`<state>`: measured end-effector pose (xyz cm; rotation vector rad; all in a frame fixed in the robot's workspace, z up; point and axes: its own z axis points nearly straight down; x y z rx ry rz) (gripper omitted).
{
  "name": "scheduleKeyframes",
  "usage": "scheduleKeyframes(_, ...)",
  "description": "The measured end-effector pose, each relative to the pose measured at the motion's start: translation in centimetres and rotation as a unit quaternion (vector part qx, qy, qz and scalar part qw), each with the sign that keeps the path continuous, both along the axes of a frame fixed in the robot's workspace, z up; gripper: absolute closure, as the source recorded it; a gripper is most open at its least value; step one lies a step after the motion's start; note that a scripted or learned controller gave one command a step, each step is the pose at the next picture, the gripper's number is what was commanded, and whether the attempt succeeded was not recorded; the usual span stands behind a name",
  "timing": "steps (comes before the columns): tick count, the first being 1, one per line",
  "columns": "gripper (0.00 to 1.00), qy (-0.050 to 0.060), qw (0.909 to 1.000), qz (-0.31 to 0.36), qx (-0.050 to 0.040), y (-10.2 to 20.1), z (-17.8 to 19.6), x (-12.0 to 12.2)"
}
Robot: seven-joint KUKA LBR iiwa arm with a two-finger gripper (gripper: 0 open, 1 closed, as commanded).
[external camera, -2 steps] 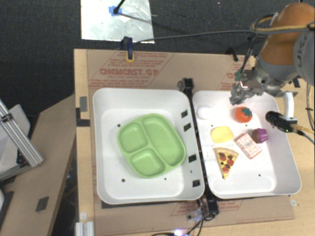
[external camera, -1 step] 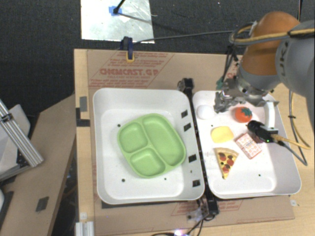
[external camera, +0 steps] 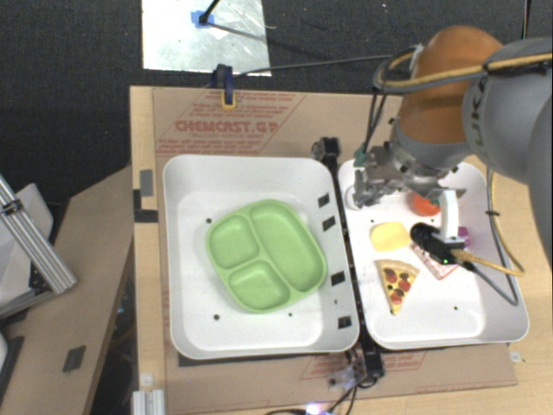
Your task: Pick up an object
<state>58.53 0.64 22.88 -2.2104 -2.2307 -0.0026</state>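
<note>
Camera view, gripper (external camera: 370, 188) at right bin's (external camera: 484, 318) far-left corner, grip state unclear, pizza slice (external camera: 397, 284) apart.

Light green divided plate (external camera: 264, 255) in white bin (external camera: 186, 232), yellow block (external camera: 389, 234), red-spotted pizza slice (external camera: 397, 282), orange-banded grey arm (external camera: 467, 85).

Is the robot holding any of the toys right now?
Nothing shows between the gripper's fingers. It hangs over the right white bin, above the yellow block and toy pizza slice.
</note>
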Motion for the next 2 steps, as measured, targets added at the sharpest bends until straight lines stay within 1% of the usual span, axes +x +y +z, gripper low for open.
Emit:
scheduleKeyframes(1, 1.0, 0.001, 1.0, 0.0, -0.0001, 4.9, -1.2, -2.0)
scheduleKeyframes(2, 1.0, 0.0, 1.0, 0.001, 0.0003, 9.8, 0.1, -3.7)
